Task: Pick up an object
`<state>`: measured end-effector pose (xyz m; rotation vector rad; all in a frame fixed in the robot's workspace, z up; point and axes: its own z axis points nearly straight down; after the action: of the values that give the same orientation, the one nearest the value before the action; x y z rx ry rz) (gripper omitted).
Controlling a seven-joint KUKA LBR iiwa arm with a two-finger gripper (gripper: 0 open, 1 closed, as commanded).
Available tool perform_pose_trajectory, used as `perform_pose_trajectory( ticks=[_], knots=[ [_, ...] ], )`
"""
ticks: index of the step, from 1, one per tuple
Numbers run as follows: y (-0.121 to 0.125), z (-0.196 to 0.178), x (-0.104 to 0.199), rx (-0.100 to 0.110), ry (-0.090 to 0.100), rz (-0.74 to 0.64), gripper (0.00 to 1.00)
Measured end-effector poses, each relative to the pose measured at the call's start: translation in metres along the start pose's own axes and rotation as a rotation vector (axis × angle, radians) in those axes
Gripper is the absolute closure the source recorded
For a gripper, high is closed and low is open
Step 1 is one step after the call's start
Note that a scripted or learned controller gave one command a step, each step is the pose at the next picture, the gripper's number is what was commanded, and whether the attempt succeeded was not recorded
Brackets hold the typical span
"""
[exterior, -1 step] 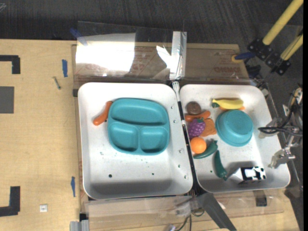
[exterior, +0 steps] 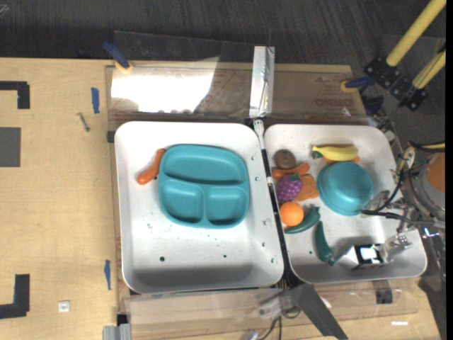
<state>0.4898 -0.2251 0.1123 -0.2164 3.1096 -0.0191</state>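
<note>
The right bin (exterior: pixel 407 264) holds a yellow banana (exterior: pixel 335 151), a teal bowl (exterior: pixel 345 186), a brown round piece (exterior: pixel 284 159), purple grapes (exterior: pixel 288 188), an orange (exterior: pixel 291 213) and a dark green vegetable (exterior: pixel 323 244). My gripper (exterior: pixel 367 254) is low in that bin's front right part, right of the green vegetable and below the bowl. Nothing shows in its grasp. The arm's wrist and cables (exterior: pixel 407 207) come in from the right edge.
In the left bin (exterior: pixel 134 246) a teal divided plate (exterior: pixel 204 184) lies with an orange sausage-shaped toy (exterior: pixel 149 168) at its left. A metal divider (exterior: pixel 262 83) stands behind the bins. Yellow-legged stands (exterior: pixel 417 27) rise at the top right.
</note>
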Motion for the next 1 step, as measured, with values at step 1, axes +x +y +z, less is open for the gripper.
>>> perform_pose_trajectory(
  ticks=[1],
  knots=[
    [-0.0051,-0.0194,-0.0475,-0.012,0.014,-0.16,0.0]
  ],
)
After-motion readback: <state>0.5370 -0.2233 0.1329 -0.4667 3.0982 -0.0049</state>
